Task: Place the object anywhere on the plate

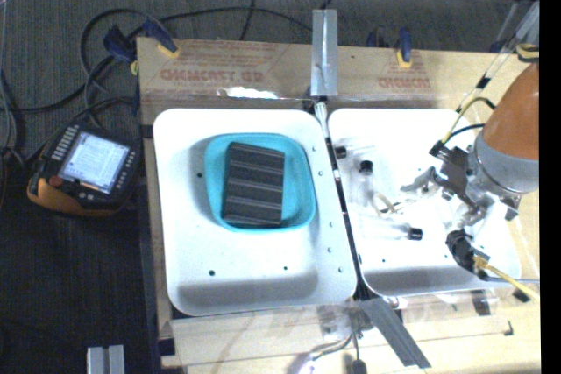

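Matt ribbed block (254, 184), glossy plastic plate (302, 188).

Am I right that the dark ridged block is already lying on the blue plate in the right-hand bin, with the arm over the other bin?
Not quite: the camera view shows the dark ridged block lying on the blue plate in the left-hand bin, not the right-hand one. The arm's gripper is over the other bin, the right-hand bin.

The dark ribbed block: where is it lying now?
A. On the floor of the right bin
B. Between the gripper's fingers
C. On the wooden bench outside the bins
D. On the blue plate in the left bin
D: the dark ribbed block rests on the blue plate inside the left bin.
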